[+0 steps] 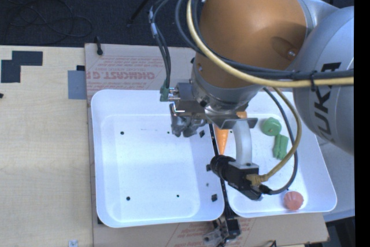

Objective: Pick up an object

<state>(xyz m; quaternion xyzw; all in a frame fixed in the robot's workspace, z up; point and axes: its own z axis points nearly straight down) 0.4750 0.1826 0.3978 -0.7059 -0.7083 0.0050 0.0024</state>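
An orange carrot-shaped toy (pixel 222 140) lies in the right bin (pixel 324 182), just right of the gripper (pixel 184 126), partly hidden beneath the arm (pixel 254 37). Farther right sit green pieces (pixel 275 135) and a pink ball (pixel 293 200). The gripper hangs over the left bin (pixel 115 205); whether its jaws are open cannot be told.

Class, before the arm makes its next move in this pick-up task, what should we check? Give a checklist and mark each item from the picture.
1. Objects are available in the right bin: green pieces, pink ball, orange piece. Ok.
2. Gripper is over an object: it sits at the left bin's right edge, near the divider. Not ok.
3. Finger state: cannot tell.
4. An object is held: cannot tell.
5. The yellow cable is clear of the objects: it loops over the right bin. Cannot tell.
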